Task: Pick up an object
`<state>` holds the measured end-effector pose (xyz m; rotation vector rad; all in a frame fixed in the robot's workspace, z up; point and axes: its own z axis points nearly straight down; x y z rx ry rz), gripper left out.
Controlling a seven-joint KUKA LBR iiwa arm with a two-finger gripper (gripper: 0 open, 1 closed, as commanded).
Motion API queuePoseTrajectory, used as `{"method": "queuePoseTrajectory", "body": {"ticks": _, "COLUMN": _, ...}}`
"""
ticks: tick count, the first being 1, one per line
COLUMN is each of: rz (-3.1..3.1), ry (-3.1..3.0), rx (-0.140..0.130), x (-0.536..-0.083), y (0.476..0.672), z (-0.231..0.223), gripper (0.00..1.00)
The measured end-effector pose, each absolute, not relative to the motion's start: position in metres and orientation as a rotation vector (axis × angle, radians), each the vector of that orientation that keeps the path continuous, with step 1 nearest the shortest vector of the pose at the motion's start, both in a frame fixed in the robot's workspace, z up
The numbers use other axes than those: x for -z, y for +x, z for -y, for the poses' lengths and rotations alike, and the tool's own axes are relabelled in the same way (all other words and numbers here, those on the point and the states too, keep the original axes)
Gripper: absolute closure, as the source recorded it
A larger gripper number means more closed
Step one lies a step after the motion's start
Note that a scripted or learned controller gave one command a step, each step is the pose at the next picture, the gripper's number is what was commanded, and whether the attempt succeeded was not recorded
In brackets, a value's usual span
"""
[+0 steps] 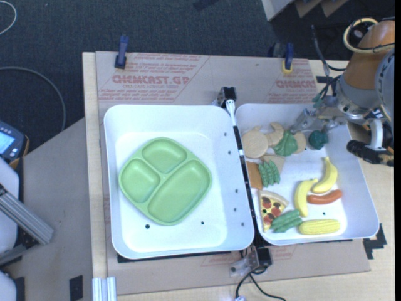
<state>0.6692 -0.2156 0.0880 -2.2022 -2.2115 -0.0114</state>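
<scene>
**Gripper down among the toy food, nothing lifted yet**

The task names no particular object, so the likeliest candidate is whatever sits closest to the gripper (311, 125): a small dark-green rounded toy piece (317, 139) lying at about one o'clock in the right-hand shallow white bin (363, 196), just beside the fingertips. Whether the fingers are spread or pinched together I cannot tell from here; the metal linkage blurs into the clutter, and nothing shows plainly between them. So I'd judge the pick as not yet made.

Outward from there, at eleven o'clock in the same bin, lie a leafy green plastic vegetable (286, 144) and a round tan cookie-like disc (255, 144). Toward the centre and three o'clock rest two yellow plastic bananas (324, 178), with a red-orange toy sausage (324, 197) touching below them. At six o'clock sit a yellow corn cob (320, 227) and a toy pizza slice (270, 205).

The left-hand white bin (119, 121) holds a pale green three-compartment plastic plate (165, 180), well apart from the arm.

What remains, as I see it: close on something, then raise it clear.
</scene>
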Motion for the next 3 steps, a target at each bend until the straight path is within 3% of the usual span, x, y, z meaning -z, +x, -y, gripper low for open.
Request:
{"method": "queuePoseTrajectory", "body": {"ticks": 1, "rz": 2.23, "ry": -2.216, "rx": 0.015, "x": -0.102, "y": 0.671, "z": 0.219, "gripper": 1.0}}
{"method": "queuePoseTrajectory", "body": {"ticks": 2, "rz": 2.235, "ry": -2.233, "rx": 0.01, "x": -0.093, "y": 0.64, "z": 0.193, "gripper": 1.0}}
{"method": "queuePoseTrajectory", "body": {"ticks": 3, "rz": 2.232, "ry": -2.237, "rx": 0.015, "x": -0.093, "y": 0.527, "z": 0.15, "gripper": 1.0}}
